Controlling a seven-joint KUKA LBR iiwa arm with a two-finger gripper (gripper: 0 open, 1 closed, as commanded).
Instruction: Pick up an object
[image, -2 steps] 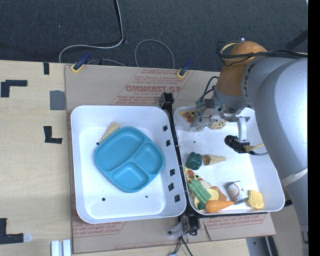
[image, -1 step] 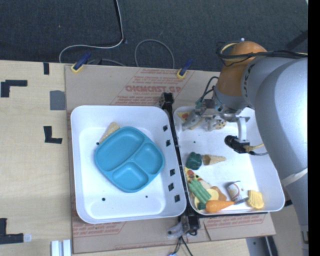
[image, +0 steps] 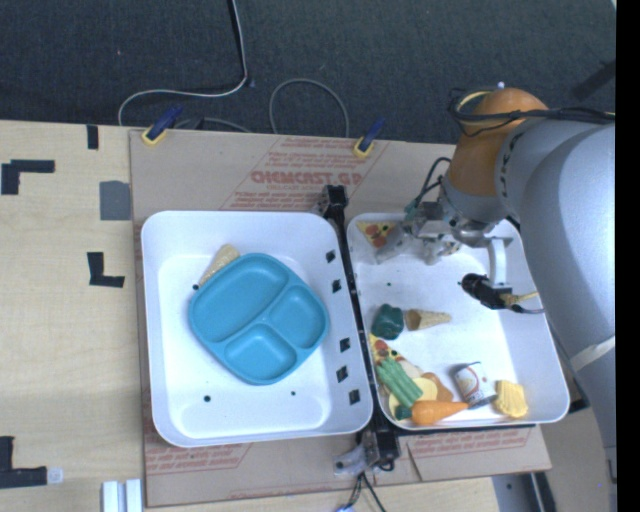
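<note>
Pointing right, cone (image: 427, 319) lying crosswise.

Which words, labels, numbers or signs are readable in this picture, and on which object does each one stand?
"CHEMCAST GP": red print on the brown sheet under the two bins, behind the left bin, seen reversed; this reading is uncertain.
Other red lines along that sheet's edges: too small and blurred to read.
Black angular marks on the bench at the left: shapes, not letters.
Blue tray and toy food: no text seen.
</note>
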